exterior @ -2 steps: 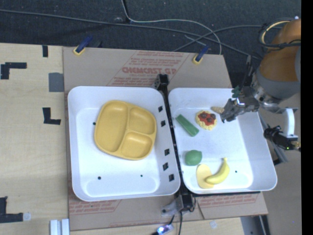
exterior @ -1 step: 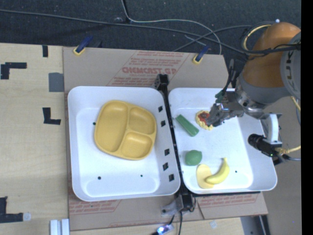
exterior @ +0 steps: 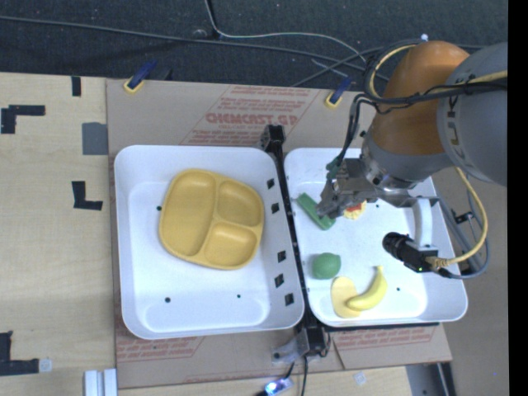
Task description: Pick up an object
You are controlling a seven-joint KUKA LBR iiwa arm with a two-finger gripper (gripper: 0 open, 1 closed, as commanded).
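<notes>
Two white bins sit side by side on the bench. Near the front edge of the right bin (exterior: 450, 308) lies a yellow banana (exterior: 368, 290), with a green ball (exterior: 326, 264) just behind it toward the bin's left wall. Further back, the gripper (exterior: 337, 203) hangs low over a green block (exterior: 314, 211) by that same wall; whether its jaws are apart or together I cannot tell. A yellow divided plate (exterior: 211, 219) rests in the left bin (exterior: 136, 304).
</notes>
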